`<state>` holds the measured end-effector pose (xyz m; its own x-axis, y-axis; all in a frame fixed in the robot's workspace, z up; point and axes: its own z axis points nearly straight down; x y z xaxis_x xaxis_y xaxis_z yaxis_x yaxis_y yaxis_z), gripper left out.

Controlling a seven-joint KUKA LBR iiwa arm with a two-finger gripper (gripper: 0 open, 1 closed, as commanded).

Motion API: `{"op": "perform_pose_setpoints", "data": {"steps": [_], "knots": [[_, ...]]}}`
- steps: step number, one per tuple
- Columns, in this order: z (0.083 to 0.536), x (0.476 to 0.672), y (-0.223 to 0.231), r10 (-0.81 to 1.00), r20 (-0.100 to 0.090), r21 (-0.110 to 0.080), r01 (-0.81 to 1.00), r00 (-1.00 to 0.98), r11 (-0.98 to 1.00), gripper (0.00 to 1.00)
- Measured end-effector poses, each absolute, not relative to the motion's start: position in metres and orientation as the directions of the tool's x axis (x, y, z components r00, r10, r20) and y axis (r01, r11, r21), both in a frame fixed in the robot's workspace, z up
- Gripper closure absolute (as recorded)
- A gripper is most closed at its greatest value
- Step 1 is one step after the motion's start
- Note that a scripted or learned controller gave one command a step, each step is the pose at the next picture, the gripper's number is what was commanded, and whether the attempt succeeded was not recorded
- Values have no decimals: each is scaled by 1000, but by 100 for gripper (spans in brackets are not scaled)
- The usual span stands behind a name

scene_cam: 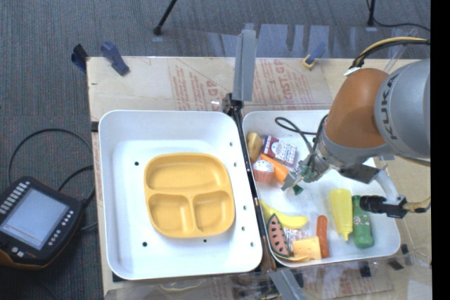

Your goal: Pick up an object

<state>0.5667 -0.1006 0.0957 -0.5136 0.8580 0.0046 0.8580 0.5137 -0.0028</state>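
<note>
White plastic forms the two bins; we treat the right bin (391, 239) as the source and the left bin (116, 151) as holding a yellow compartment tray (188, 193). The gripper (295, 184) sits near the centre of the right bin, reaching in from 3 o'clock. Whether its jaws stand wide or narrow we cannot tell at this resolution, and nothing is visibly held between them.

Candidate objects lie around the gripper:
- At 10 o'clock, just beside it: an orange carton (266, 170) and a red-brown packet (280, 150).
- At 6 o'clock: a banana (287, 218).
- At 4 o'clock: a yellow bottle (341, 211) and a green bottle (363, 228), side by side.
- Toward the near rim: a watermelon slice (278, 236), a cheese wedge (306, 248) and a hot dog (323, 235).

We judge the step in hand to be the approach and descent; no grasp is confirmed. The next move calls for committing to one object, most plausibly the orange carton, aligning the gripper over it, closing and lifting clear. Neighbouring items crowd that target, so a clean closure needs care.
</note>
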Motion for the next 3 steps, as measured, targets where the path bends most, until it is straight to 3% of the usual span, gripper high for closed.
{"op": "perform_pose_setpoints", "data": {"steps": [1,2,3], "knots": [[207,577,-43,855,-5,9,855,-519,519,100],[213,577,-44,855,-1,3,855,-519,519,100],[186,549,-46,957,2,-6,957,-289,289,100]]}}
